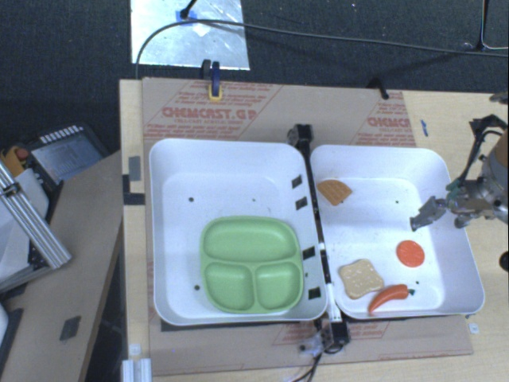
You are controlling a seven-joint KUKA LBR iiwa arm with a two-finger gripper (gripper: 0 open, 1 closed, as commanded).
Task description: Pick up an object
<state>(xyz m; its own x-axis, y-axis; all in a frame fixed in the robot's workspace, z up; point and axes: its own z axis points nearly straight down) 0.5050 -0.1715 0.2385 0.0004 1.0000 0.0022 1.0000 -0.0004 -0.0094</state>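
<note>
Two shallow white bins side by side on a bench covered with printed cardboard (238,106).

Left bin (171,213): contains a green divided plate (251,263), three compartments, lying flat toward the near right corner of the bin.

Right bin (445,173): contains four loose items.
- Tan wedge-shaped piece (335,191), near the far left corner, close to the divider between the bins.
- Red disc (410,253), lying flat right of centre.
- Beige square cracker-like piece (360,278), near the front left.
- Red-orange chili pepper (389,296), just beside the cracker-like piece on its right, along the front wall; touching or narrowly apart, cannot tell.

Gripper (425,213): reaching in from the right over the right wall of the right bin, dark tip above and slightly left of the red disc. Nothing seen between the tip and any item; all four items lying free on the bin floor. Grip state: cannot tell at this angle and resolution.

Elsewhere: yellow-and-blue clamp (213,82) on the far edge of the cardboard; reflective sheet (191,22) on the dark floor beyond; black cable (334,42) running across the floor.
</note>
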